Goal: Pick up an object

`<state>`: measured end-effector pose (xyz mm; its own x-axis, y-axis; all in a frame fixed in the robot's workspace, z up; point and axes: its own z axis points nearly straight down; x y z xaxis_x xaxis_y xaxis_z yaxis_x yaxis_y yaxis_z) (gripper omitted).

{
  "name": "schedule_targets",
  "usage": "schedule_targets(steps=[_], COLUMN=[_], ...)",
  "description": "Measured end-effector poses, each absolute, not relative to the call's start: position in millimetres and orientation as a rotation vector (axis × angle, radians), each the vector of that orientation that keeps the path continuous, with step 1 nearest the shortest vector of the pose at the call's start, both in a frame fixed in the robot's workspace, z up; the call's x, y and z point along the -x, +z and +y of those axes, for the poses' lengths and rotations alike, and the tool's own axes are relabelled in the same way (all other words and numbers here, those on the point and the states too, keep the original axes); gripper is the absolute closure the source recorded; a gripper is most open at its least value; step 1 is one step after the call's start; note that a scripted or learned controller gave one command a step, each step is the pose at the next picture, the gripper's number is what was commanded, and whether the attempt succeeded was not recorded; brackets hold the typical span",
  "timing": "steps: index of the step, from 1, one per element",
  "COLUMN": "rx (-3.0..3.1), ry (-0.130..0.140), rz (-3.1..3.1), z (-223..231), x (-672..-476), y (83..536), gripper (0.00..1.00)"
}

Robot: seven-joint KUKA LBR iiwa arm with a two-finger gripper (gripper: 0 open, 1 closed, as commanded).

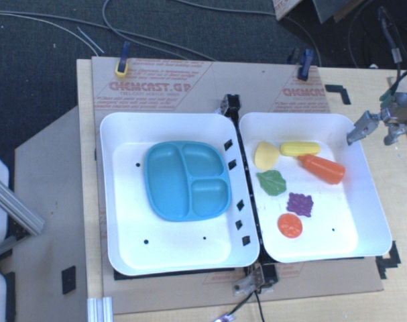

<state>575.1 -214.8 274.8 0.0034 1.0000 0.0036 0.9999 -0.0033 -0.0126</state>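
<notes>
**Pincer at the bin's edge, nothing picked yet**

At the far right of the camera view, the gripper sits over the upper right rim of the right bin, reaching in from the side. One grey finger shows, slanting down and left toward the rim. The pictures do not settle whether the pincer is wide or narrow, so that cannot be told. Nothing can be seen in it.

By that reading the task is at its start: no object has been lifted, and all the toy food lies on the bin floor. What is left is everything that matters: choosing one item, coming down over it, closing and raising it.

Nearest the gripper is the orange carrot, lying at a slant in the upper part of the right bin. Just above it and touching or nearly so is the yellow banana-like piece, and left of that a rounder yellow piece. Below this lies the green leafy piece, then the purple grape cluster, and lowest the small red-orange tomato. The items are loosely grouped in the left and middle of the bin, most of them apart from each other.

Beyond the divider, the left bin holds one blue plate with three compartments, lying flat with nothing in it. Both bins rest on a bench board held by clamps at its far edge.
</notes>
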Motion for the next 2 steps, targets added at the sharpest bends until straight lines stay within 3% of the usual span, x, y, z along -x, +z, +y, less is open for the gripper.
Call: schedule_targets(steps=[1,2], rx=[2.221,2.216], ry=[0.000,0.004], rz=[-2.222,-2.217], z=[-214.0,-207.8], x=[-577.3,-574.2], y=[281.8,220.5], gripper=[0.00,0.00])
